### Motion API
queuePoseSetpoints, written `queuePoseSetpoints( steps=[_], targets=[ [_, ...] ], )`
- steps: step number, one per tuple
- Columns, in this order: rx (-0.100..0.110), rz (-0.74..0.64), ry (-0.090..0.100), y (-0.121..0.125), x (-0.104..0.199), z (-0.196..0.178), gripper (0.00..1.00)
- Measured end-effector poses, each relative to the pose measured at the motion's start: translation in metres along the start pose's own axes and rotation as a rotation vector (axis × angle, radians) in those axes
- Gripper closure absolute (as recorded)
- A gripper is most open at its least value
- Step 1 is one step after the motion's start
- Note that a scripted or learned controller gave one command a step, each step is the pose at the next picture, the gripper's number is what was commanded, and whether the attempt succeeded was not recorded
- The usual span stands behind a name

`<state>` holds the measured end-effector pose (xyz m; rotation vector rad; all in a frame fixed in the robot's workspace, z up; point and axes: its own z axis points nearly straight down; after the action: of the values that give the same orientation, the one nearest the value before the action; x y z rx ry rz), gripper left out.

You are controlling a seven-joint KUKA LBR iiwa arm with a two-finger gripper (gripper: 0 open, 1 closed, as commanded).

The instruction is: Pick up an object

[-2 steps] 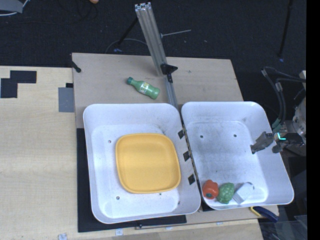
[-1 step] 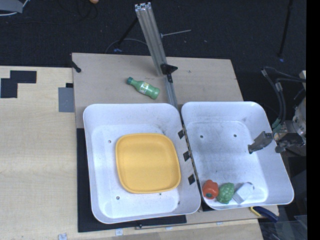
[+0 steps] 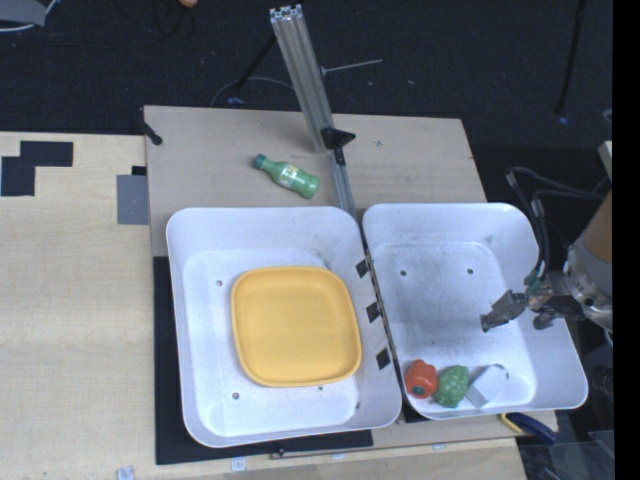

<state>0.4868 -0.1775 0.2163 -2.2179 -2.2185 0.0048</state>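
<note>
We see the tool (image 3: 515,310) hovering over the right bin (image 3: 440,230), nothing between its fingers; they look parted, though the view is dim. Below it and to its left lie a red pepper (image 3: 421,378), a green vegetable (image 3: 452,385) and a white piece (image 3: 487,383). We are in the approach; next we must descend onto one.

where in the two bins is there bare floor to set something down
Right bin: the back and middle floor is bare, from the divider to the end effector. Its front edge is crowded by the red pepper, green vegetable and a white piece. Left bin: the yellow plate fills the middle, leaving narrow strips around it.
</note>
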Motion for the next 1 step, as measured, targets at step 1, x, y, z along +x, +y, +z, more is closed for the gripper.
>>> queuePoseSetpoints(
  steps=[1],
  targets=[
    [0.000, -0.001, 0.001, 0.0040, 0.0066, 0.0600, 0.00]
  ],
)
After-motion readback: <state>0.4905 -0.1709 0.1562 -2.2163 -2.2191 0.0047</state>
